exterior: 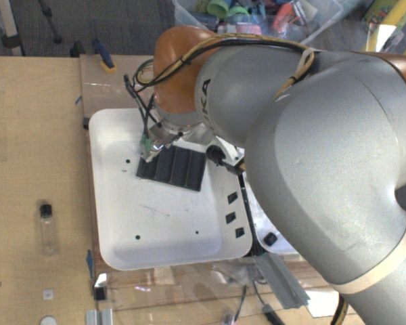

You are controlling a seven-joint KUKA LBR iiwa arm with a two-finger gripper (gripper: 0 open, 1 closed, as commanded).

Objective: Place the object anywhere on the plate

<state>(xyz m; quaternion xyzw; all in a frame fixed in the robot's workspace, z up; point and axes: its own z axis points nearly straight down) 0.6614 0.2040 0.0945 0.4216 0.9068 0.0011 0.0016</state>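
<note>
Wooden bench; one white bin; one hand

A robotics lab is indicated: a cabled grey arm is mounted at a wooden bench, and a clear tub of toys is seen at twelve o'clock.

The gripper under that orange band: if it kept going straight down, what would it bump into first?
Most likely the black ribbed block lying in the left white bin; the gripper sits at its upper-left corner, though height is hard to judge.

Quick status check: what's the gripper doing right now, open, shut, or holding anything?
Gripper: cannot be told; it sits low in the left bin, at the corner of the black ribbed plate.
</note>
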